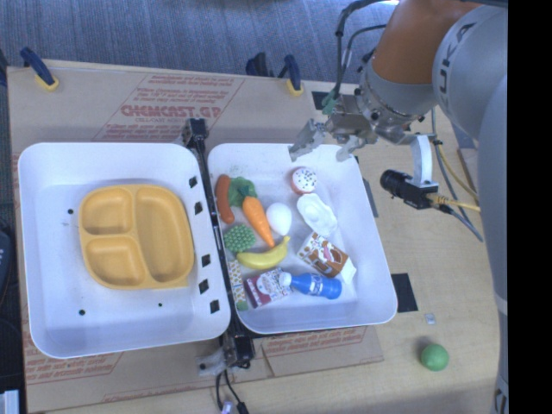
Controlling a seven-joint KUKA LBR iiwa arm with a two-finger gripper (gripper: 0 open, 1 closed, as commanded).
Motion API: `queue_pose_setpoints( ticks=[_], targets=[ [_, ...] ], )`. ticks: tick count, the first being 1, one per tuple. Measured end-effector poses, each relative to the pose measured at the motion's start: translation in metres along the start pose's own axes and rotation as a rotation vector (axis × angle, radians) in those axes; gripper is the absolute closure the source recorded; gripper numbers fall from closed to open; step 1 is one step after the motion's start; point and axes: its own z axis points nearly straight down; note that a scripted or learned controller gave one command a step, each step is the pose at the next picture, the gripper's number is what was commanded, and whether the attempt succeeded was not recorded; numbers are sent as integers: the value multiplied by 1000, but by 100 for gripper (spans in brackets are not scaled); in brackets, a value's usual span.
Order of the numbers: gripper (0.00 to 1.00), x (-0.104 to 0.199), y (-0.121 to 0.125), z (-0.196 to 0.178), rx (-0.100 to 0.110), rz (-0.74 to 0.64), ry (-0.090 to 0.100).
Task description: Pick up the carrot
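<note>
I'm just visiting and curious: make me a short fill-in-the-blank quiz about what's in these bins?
1. The carrot lies in the ____ bin.
2. The yellow tray has ____ compartments.
3. The claw hovers over that bin's ____ edge.
4. The green ball rests ____ the bins.

Missing words: right; three; far; outside

Looks like a robotics lab: clamped cardboard (172, 102) over the counter (448, 317), two white bins (34, 231), toy food, loose cables (457, 188).
</note>
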Motion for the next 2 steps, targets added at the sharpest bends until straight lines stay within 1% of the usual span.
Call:
queue_pose_setpoints(
  ticks=[1,2],
  targets=[
    [0,15,-16,176,4,149,1],
    [100,15,-15,165,4,145,1]
  ],
)
